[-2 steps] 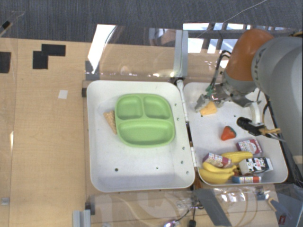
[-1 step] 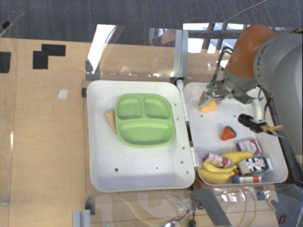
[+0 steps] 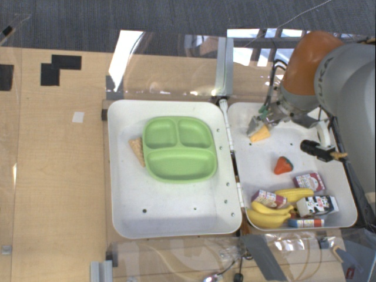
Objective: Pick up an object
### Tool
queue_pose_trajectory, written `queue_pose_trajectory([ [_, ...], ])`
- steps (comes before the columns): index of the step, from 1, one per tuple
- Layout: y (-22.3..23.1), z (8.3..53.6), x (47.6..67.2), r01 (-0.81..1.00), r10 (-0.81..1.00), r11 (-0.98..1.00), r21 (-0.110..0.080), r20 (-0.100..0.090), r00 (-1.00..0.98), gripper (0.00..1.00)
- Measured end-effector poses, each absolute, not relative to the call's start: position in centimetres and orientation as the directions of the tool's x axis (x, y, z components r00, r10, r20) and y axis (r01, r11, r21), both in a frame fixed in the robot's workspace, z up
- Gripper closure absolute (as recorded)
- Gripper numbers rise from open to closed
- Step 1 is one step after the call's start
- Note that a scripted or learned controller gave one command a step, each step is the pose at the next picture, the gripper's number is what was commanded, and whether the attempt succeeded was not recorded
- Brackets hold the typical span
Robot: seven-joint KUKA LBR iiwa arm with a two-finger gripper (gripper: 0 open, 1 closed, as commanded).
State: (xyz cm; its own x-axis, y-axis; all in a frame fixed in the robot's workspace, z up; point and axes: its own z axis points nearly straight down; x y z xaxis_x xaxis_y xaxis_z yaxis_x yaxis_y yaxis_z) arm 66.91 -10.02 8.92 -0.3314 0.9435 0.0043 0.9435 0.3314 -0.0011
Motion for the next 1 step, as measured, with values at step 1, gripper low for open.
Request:
queue_pose_trajectory([
  [1,-5.04,19.72,67.07,0.965,0.965,0.263,0.009,-0.002,-0.263,1.0],
])
